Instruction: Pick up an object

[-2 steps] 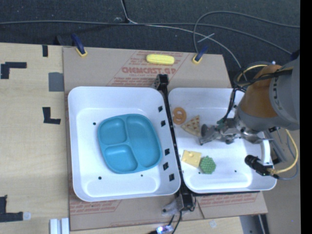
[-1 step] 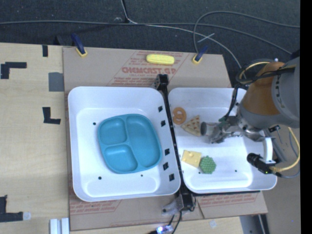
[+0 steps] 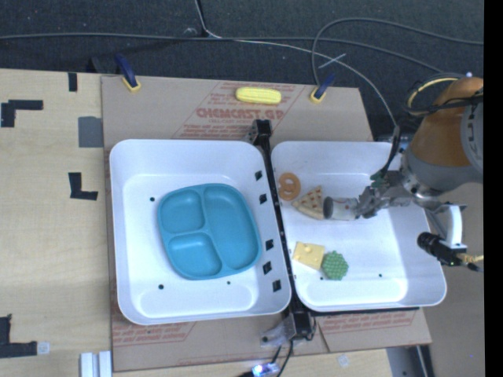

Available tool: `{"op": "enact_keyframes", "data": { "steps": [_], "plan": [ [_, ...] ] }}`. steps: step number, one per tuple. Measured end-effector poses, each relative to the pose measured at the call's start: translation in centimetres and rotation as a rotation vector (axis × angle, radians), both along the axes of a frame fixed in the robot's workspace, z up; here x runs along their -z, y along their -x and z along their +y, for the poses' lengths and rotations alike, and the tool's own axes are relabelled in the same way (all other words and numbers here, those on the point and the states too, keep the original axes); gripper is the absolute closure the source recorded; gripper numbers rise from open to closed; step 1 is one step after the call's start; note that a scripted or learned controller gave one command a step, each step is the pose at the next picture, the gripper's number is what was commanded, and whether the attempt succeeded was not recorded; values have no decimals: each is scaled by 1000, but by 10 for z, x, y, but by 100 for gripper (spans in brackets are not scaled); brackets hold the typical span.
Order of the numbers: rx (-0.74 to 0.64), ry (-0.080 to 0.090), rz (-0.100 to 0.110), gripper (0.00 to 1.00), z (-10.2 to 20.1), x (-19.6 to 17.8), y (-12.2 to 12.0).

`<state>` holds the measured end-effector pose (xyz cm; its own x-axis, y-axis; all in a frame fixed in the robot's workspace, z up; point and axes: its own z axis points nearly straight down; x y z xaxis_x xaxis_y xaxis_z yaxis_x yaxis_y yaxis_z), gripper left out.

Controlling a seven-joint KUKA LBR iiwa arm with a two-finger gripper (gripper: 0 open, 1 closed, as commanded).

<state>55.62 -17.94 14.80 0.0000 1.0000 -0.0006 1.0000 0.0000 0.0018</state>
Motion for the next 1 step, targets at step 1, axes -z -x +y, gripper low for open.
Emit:
{"op": "enact_keyframes", "data": {
  "steps": [1],
  "plan": [
    [-1, 1, -1, 100, -10, -55, -3]
  ]
}}
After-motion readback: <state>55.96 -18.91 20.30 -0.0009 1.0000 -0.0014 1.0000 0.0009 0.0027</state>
